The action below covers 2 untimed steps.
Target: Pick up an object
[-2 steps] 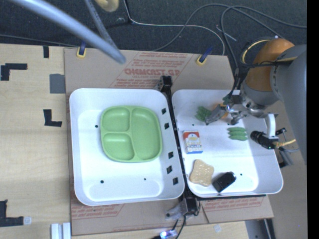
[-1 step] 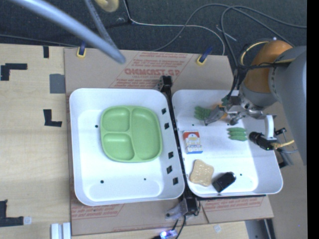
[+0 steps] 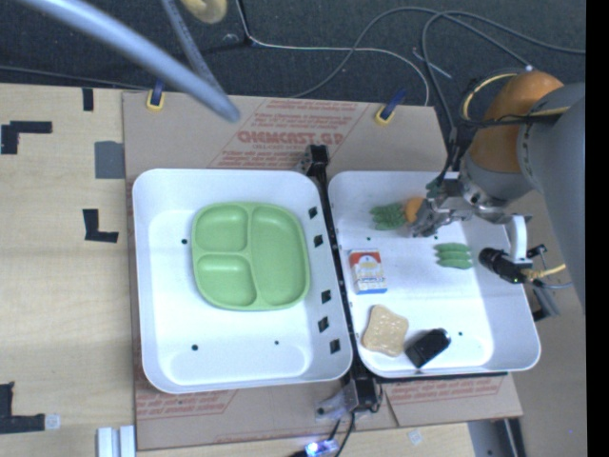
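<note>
Reaching in from three o'clock, the arm [image 3: 533,131] sets its claw [image 3: 430,215] low in the right bin [image 3: 504,336], touching a small orange piece [image 3: 413,208] beside a green leafy toy [image 3: 387,217], though whether it grips anything I cannot tell.

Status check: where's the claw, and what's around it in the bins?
Claw low in right bin, beside carrot and green leafy piece. Nothing seen held. Green pod, small box, cracker, black item lie nearby.
</note>
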Tool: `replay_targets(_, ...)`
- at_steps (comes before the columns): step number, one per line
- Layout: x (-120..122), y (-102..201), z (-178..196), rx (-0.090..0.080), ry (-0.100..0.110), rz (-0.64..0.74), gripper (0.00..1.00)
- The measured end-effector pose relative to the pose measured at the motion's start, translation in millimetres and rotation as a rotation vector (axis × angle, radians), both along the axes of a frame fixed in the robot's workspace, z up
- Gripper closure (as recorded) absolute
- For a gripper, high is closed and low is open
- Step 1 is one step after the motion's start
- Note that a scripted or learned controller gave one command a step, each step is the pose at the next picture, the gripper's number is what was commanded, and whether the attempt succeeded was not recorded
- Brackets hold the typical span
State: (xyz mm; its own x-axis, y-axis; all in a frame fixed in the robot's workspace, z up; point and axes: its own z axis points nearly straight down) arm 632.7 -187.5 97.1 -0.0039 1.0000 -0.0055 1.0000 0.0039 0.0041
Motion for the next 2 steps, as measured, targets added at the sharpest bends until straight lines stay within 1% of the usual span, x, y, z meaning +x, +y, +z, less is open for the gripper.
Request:
replay_targets(1, -3, -2, 63, 0.004, -0.001, -0.003, 1.0)
replay_targets(2, -8, -8, 121, 0.003, -0.001, -0.003, 1.0)
